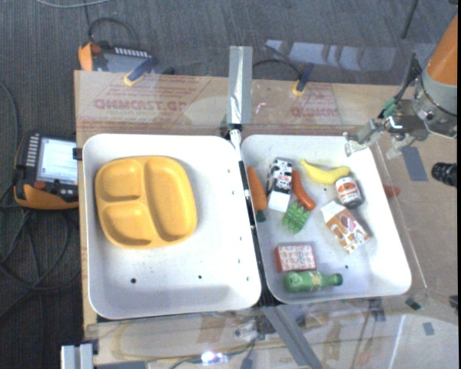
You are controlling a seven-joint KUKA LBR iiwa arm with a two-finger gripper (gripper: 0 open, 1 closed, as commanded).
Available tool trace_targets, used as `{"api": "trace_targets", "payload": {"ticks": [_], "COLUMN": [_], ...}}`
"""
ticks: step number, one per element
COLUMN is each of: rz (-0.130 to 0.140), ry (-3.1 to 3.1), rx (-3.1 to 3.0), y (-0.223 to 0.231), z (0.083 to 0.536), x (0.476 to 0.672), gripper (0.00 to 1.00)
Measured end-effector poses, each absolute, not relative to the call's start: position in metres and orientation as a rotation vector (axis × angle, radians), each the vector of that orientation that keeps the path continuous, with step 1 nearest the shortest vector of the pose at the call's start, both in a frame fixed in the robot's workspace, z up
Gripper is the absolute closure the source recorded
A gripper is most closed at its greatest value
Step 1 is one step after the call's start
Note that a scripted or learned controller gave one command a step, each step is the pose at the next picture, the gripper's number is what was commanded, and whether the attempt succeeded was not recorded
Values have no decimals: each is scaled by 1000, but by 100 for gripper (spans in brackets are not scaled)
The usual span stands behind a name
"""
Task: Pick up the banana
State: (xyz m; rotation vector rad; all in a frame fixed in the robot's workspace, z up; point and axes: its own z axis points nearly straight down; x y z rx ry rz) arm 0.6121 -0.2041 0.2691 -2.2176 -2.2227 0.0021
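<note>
Banana lies near the right bin's far edge, beside a small jar. Gripper hovers over the far right corner, fingers apart, holding nothing.

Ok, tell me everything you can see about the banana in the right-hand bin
The banana is small, yellow and smooth, probably a plastic toy. It lies flat near the far side of the right bin, curving gently, one tapered end toward the milk carton, the other beside the dark jar, which it seems to touch. A red chili lies just in front of it. The gripper is up at the bin's far right corner, apart from the banana.
</note>
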Motion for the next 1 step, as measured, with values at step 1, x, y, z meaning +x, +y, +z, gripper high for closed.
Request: {"api": "trace_targets", "payload": {"ticks": [1], "rz": [6], "ry": [-2242], "rx": [-2199], "y": [-169], "z": [158], "x": [651], "gripper": [0]}}
